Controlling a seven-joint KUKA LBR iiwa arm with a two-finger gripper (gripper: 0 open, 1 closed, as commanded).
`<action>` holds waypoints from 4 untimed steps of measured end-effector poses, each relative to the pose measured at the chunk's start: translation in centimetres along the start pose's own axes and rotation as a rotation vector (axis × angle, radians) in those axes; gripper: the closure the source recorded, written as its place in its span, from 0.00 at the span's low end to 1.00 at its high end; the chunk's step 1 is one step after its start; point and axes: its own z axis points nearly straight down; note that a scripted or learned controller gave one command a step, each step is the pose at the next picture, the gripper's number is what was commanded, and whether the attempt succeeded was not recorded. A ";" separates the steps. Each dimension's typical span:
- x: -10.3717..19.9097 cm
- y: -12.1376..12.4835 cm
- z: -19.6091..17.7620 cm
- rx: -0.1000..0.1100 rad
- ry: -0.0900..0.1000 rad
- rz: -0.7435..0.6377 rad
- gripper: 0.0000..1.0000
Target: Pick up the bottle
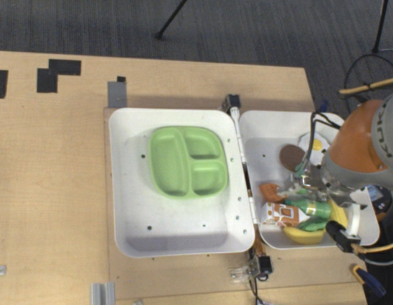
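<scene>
Green bottle (309,207) just below end effector (304,184)

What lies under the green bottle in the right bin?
The green bottle lies over a yellow banana, beside an orange and white carton. The gripper and arm cover the bin behind it, so anything there is hidden.
</scene>
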 end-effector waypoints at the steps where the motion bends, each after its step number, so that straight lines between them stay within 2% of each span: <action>1: 0.2 0.2 -1.1 -0.003 0.002 -0.004 1.00; 2: 1.9 -0.7 -19.5 0.011 -0.002 0.109 1.00; 3: 1.9 -0.8 -19.5 0.013 -0.002 0.108 0.00; 4: 3.7 -0.4 -9.7 0.017 -0.002 0.200 0.00</action>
